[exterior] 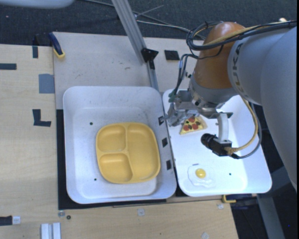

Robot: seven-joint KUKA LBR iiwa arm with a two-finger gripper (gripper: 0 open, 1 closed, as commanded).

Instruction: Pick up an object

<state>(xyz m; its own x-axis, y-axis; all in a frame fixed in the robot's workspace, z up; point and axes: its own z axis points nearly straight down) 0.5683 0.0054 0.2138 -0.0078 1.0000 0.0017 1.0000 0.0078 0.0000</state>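
Arm (239, 59) reaches in from the right, grey body with orange band above the wrist, bent over the right bin (254, 178). Gripper (177, 114) sits low at the upper left corner of the right bin, close to the wall shared with the left bin (79, 133). Cannot tell whether it is apart or together; that part is small and dark against the wrist hardware.

Pizza slice (192, 125) lies flat on the right bin floor, just beside the gripper on its right. Nothing seen between the gripper's tips.

Fried egg (200, 176) lies flat near the front of the right bin, well apart from the pizza slice. A black fitting (215, 144) on a cable hangs over the bin between the two.

Left bin holds a yellow divided plate (128, 152), three compartments, upright.

Table (20, 148) is light wood with dark tape marks at left.
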